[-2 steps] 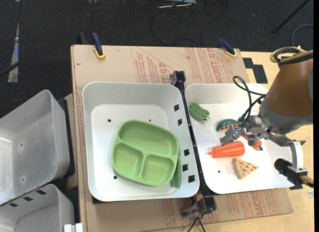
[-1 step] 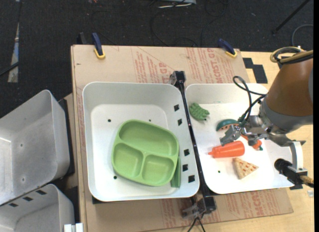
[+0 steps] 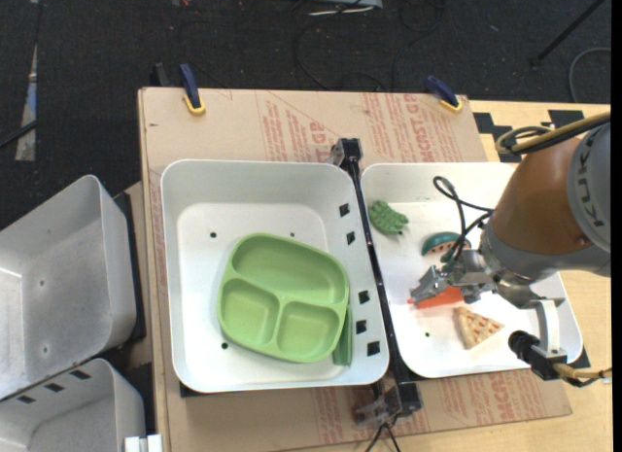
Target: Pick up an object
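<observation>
In the right bin (image 3: 408, 183), my gripper (image 3: 434, 287) hangs low over the middle of the floor. An orange-red stick-shaped object (image 3: 445, 297) lies right under its tip, touching or nearly touching it. A pizza-slice toy (image 3: 476, 327) rests just to the right and nearer the front. Behind the gripper sits a teal and red wedge (image 3: 442, 241), and a green leafy toy (image 3: 388, 217) lies near the bin's left wall. The arm's wrist hides part of the floor to the right.
The left bin (image 3: 185, 246) holds a green divided plate (image 3: 283, 297), with a green strip (image 3: 343, 341) at its right edge. A black cable (image 3: 457, 205) loops over the right bin's back. Two more white bins (image 3: 58, 265) stand off the bench at the left.
</observation>
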Controlling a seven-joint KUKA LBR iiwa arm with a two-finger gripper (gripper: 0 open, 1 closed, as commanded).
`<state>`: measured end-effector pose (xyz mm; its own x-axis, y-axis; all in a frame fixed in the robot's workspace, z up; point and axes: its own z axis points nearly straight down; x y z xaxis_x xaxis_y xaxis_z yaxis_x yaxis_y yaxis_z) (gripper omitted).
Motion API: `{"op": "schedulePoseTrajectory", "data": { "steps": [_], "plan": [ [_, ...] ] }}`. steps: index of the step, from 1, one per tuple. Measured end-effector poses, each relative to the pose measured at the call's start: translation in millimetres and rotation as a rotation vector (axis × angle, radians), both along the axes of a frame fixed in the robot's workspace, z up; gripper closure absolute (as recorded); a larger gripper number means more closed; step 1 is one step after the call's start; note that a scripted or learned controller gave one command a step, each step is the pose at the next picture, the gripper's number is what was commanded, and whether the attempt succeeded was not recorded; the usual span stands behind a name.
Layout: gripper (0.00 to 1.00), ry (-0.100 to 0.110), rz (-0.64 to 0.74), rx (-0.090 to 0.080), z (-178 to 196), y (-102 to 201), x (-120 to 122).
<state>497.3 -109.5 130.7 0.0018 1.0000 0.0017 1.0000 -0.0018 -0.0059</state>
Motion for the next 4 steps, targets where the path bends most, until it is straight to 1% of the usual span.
{"op": "schedulePoseTrajectory", "data": {
  "steps": [1, 2, 3, 4],
  "plan": [
    [0.0, -0.002, 0.0, 0.0, -41, 1, -1],
    [1.0, -0.006, -0.003, -0.001, -29, 1, 0],
    [1.0, -0.01, 0.003, -0.003, 18, -7, 6],
    [1.0, -0.011, 0.005, -0.003, 61, -6, 11]
  ]
}}
